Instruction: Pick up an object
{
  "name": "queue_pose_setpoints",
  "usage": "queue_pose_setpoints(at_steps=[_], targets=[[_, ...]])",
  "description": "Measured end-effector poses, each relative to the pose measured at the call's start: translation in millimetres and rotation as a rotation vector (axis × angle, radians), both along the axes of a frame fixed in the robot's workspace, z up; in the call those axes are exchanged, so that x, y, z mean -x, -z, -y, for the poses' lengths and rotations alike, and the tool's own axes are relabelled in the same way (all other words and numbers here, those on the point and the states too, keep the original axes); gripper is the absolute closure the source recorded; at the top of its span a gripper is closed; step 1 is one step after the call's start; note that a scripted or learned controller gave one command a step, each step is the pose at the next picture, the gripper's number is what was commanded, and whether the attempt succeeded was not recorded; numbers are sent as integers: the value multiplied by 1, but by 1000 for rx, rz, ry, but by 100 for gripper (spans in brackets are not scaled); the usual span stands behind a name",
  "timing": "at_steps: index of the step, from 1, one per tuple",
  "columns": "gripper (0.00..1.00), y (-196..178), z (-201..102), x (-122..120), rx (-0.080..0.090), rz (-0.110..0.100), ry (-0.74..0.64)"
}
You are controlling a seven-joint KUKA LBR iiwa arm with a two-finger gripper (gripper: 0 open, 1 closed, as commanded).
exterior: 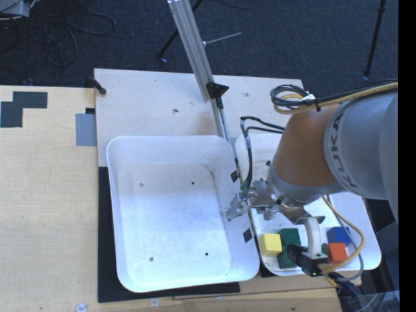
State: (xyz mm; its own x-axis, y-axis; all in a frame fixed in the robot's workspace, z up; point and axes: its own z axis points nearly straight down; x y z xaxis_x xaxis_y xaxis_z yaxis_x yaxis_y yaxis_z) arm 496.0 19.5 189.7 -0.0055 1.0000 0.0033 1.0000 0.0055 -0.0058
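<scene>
— Over the seam between the two bins, hard against the right bin's [356, 208] left wall, sits the gripper [252, 203], tucked beneath the wrist. I cannot tell from this angle whether it is open or closed, and I see nothing held in it.

— So what would you go for?

— The yellow block [270, 243], just to the near side of the gripper in the right bin. It lies closest and its top is uncovered. I'd judge the arm should shift nearward and a touch right, line up with the block's flat sides, then come straight down.

— Anything crowding it?

— A green block [290, 236] sits right beside it on the right, and a darker green piece [285, 260] lies just nearer. Closing across that side could catch two. The bin wall on the left leaves little room as well. Further right, an orange block [338, 252] and a blue block [339, 234] lie close together.

— And elsewhere?

— The left bin [162, 194] starts just left of the gripper. A slanted metal post [195, 51] rises at the far side, well apart.
</scene>
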Motion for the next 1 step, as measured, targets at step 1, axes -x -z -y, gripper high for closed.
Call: queue_pose_setpoints(at_steps=[1], targets=[[0, 0, -47, -10, 3, 2, 2]])
